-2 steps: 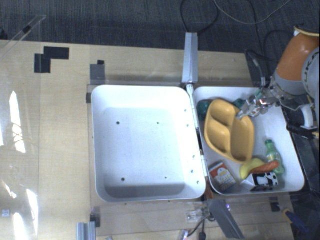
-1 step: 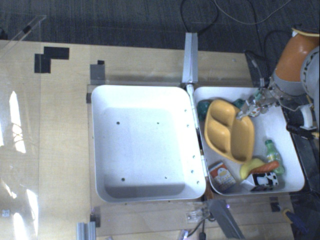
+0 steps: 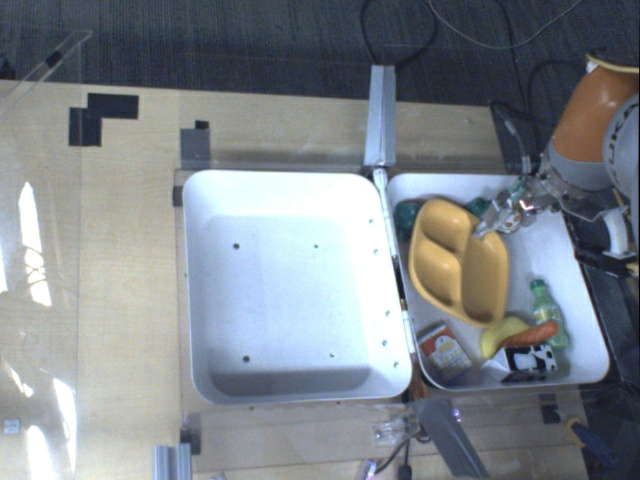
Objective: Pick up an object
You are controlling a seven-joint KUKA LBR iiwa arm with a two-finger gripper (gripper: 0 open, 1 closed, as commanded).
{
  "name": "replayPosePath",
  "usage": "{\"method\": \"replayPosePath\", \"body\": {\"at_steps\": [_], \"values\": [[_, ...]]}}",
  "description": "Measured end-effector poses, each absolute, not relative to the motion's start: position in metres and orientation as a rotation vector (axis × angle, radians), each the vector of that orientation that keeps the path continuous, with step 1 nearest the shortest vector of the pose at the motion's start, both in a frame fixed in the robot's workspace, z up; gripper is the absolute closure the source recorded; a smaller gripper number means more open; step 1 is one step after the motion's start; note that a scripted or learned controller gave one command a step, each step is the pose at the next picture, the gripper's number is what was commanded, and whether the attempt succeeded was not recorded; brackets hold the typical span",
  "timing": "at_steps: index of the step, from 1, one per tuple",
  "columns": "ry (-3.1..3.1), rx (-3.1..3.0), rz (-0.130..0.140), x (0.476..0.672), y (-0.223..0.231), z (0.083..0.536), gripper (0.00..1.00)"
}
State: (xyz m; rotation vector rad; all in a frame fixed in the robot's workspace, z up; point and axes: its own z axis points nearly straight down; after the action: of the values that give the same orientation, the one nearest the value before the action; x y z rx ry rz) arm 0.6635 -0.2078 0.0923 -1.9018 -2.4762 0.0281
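My gripper (image 3: pixel 497 218) hangs over the upper part of the right bin (image 3: pixel 585 298), coming in from the right, its tips just above the top right rim of a yellow two-compartment tray (image 3: pixel 458 261). The tray lies tilted in the middle of that bin. A teal object (image 3: pixel 405 214) peeks out at the tray's upper left. Along the bin's lower side lie a small red-and-white packet (image 3: pixel 444 349), a yellow banana-like piece (image 3: pixel 497 336), an orange carrot-like piece (image 3: pixel 533 334), a green bottle (image 3: pixel 546 301) and a black-and-white item (image 3: pixel 528 361).
The left bin (image 3: pixel 285 283) sits next to the right one, parted by a metal rail (image 3: pixel 381 118). Black cables (image 3: pixel 420 13) run over the dark floor behind the bench. A clear panel (image 3: pixel 40 268) covers the bench's left side.
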Motion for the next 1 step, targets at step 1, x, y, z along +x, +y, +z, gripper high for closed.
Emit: {"method": "replayPosePath", "body": {"at_steps": [1], "values": [[-2.505, -1.864, 0.025, 0.6644, -0.2090, 0.0927, 0.00]]}}
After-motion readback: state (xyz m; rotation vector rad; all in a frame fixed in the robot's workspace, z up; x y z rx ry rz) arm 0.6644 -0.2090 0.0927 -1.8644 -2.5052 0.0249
